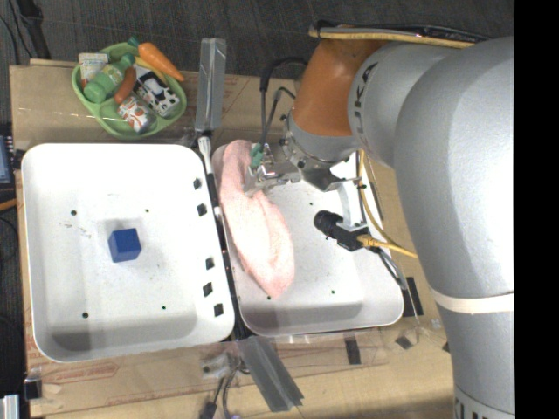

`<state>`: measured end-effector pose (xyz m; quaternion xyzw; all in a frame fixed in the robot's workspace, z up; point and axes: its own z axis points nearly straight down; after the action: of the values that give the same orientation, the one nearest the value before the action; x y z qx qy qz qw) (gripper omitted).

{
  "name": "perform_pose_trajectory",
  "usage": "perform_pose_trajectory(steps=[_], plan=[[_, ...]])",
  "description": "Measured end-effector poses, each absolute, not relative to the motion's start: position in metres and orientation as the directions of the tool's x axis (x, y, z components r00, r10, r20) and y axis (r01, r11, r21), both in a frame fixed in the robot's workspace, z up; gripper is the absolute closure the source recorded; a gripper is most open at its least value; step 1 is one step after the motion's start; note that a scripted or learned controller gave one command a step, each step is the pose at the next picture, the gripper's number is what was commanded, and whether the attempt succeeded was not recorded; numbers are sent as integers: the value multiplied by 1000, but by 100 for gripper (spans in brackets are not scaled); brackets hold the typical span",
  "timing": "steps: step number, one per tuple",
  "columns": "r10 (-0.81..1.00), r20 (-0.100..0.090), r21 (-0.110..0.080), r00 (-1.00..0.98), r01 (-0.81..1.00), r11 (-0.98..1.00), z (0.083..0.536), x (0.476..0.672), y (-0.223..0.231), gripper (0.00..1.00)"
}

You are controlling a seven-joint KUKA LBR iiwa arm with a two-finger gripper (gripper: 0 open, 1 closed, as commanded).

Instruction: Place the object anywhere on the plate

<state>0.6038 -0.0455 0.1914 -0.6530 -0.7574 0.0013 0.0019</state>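
A blue block (pixel 125 243) sits in the left bin (pixel 52 182). Right of that bin, a pink plate (pixel 262 234) leans in the right bin (pixel 376 299), with the gripper (pixel 262 171) over its upper end

The counter (pixel 52 81) is a light brown wooden board, and it carries two white bins (pixel 52 234) side by side. A grey metal bar (pixel 210 81) stands at the far edge between them, and another grey bar (pixel 271 374) lies at the near edge. Behind the counter the floor (pixel 244 7) is dark grey carpet. A green bowl (pixel 92 112) with toy food sits at the far left corner.
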Motion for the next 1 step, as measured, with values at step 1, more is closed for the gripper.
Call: perform_pose_trajectory(steps=[1], plan=[[988,1,-4,-155,988,155,231,604,-45,100]])
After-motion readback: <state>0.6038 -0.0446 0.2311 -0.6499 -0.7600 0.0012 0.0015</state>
